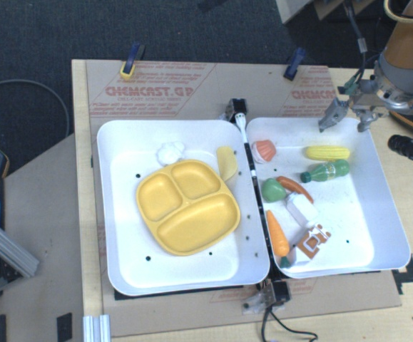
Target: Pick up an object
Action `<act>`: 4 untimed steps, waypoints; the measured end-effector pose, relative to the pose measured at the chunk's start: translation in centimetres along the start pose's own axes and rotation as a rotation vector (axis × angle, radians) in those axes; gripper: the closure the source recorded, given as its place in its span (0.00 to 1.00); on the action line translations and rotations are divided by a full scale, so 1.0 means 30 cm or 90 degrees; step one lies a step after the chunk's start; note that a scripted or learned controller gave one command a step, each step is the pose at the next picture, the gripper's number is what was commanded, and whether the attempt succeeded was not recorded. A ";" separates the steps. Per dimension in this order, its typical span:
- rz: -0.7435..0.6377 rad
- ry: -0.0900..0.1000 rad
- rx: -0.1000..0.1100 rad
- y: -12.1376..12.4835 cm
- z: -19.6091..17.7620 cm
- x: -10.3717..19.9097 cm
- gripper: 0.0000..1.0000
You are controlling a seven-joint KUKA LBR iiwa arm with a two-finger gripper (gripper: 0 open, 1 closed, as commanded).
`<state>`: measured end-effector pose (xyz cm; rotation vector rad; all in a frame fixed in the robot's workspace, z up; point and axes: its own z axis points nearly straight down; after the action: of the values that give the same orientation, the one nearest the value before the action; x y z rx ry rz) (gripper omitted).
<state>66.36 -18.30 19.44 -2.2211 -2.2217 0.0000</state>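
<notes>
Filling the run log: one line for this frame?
gripper: open, holds nothing | position: above right bin far edge | nearest: corn | stage: pre-grasp

A pale wooden tabletop (85, 191) carries a brown cardboard sheet printed with red lettering (192, 87), held at its far edge by a yellow-tipped clamp (130, 61) and a blue clamp (294, 64). Two shallow white plastic bins lie side by side on the sheet, the left bin (117, 248) touching the right bin (377, 212).
</notes>
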 end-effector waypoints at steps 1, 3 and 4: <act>-0.001 -0.001 -0.003 0.003 -0.038 0.000 1.00; 0.002 0.000 0.005 -0.025 0.218 -0.144 1.00; 0.000 -0.002 -0.002 -0.014 0.160 -0.137 1.00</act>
<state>65.93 -22.42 14.63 -2.2237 -2.2258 -0.0007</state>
